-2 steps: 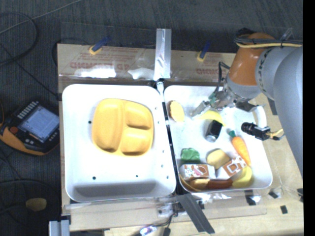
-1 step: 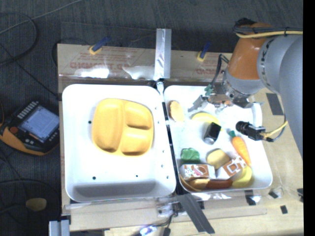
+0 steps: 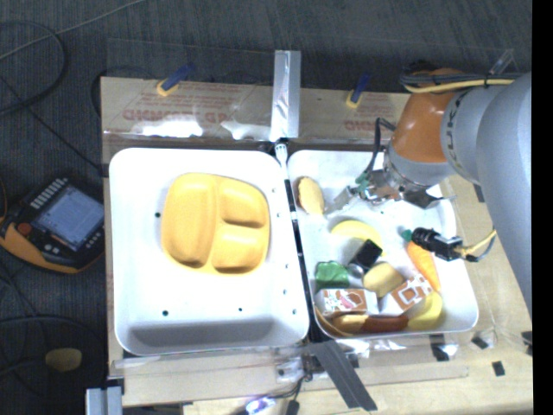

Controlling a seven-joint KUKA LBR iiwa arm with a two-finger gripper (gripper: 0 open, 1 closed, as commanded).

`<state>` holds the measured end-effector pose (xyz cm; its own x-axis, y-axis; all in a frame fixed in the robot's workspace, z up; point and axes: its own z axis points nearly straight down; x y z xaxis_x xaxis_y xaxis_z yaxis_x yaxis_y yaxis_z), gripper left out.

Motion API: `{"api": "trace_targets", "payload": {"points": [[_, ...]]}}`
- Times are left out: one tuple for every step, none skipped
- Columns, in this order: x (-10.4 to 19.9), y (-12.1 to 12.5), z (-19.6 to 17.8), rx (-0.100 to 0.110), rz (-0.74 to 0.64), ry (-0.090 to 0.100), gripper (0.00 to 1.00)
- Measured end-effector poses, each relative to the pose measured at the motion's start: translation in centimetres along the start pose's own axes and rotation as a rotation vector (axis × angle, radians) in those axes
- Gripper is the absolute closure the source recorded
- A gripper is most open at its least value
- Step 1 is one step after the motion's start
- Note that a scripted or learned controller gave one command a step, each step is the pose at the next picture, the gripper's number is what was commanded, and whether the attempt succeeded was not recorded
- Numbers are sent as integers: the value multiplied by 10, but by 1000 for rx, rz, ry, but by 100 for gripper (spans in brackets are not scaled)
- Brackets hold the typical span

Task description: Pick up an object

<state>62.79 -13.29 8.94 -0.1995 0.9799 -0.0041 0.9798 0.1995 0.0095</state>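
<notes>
Gripper (image 3: 356, 190), grip state indiscernible, in right bin (image 3: 467, 314): nearest item a pale oval bun (image 3: 310, 195) just left, long axis up-down in view.

My arm (image 3: 505, 154) is a thick, smooth, rounded grey shell, with a glossy orange band (image 3: 421, 132) ringing it just above the wrist. Below the band sits a small cluster of metal and black fittings. Thin black and yellow cables (image 3: 449, 78) loop along the top of the orange section.
</notes>
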Motion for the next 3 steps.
{"api": "trace_targets", "payload": {"points": [[-5, -3, 0, -2, -451, -1, 0], [34, -21, -1, -2, -291, 1, 0], [10, 43, 1, 6, -157, 3, 0]]}}
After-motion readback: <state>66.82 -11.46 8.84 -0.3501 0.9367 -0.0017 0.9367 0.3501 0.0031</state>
